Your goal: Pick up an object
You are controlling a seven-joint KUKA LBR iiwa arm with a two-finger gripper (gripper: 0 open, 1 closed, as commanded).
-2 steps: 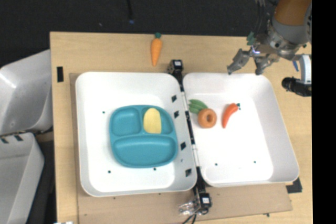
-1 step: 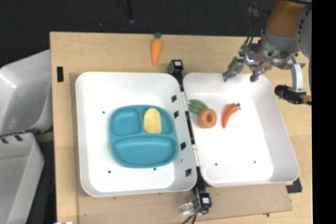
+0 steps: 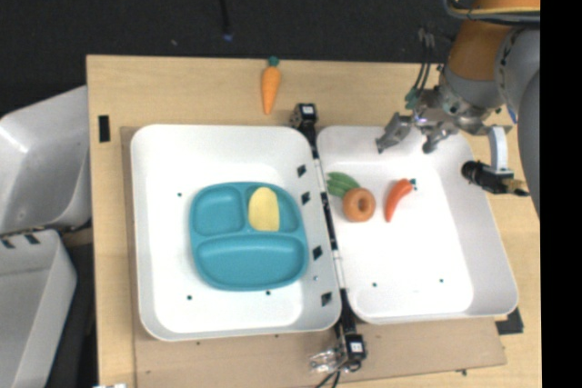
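Note:
In the right bin (image 3: 455,286) lie three toy foods: an orange doughnut (image 3: 358,203), a green vegetable (image 3: 340,184) touching its left side, and a red-orange chilli (image 3: 397,197) just to its right. My gripper (image 3: 415,134) hovers over the bin's far edge, above and right of the chilli. Its two fingers are spread apart with nothing between them. A yellow lemon-like piece (image 3: 264,209) rests in the blue divided plate (image 3: 245,259) in the left bin (image 3: 164,304).
A toy carrot (image 3: 270,84) lies on the bench behind the left bin. Black clips (image 3: 303,114) sit along the seam between the bins. A black fitting (image 3: 482,174) on the arm hangs over the right bin's far right edge.

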